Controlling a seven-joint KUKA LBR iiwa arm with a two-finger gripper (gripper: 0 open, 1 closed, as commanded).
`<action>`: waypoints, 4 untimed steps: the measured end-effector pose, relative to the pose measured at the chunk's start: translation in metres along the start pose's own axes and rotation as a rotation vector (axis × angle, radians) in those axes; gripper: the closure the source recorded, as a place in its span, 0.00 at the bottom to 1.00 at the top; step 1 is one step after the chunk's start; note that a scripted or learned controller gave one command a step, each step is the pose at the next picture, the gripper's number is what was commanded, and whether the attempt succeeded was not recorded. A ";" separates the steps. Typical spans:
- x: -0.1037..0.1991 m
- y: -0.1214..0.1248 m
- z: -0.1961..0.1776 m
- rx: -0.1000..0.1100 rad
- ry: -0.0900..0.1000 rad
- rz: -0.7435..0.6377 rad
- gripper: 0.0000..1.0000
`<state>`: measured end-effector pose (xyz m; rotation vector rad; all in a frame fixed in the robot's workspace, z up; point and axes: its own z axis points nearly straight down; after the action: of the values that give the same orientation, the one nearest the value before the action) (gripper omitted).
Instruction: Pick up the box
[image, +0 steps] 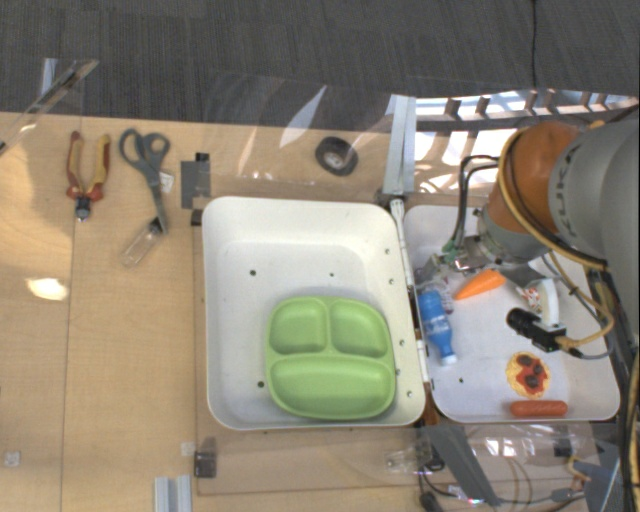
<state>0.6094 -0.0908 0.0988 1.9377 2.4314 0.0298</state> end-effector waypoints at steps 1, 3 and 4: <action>0.001 0.004 -0.013 -0.010 0.000 -0.003 1.00; -0.001 -0.012 0.009 0.021 0.009 -0.019 0.00; -0.003 -0.008 -0.004 0.011 0.003 -0.020 1.00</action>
<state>0.6019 -0.0951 0.1025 1.9186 2.4575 0.0191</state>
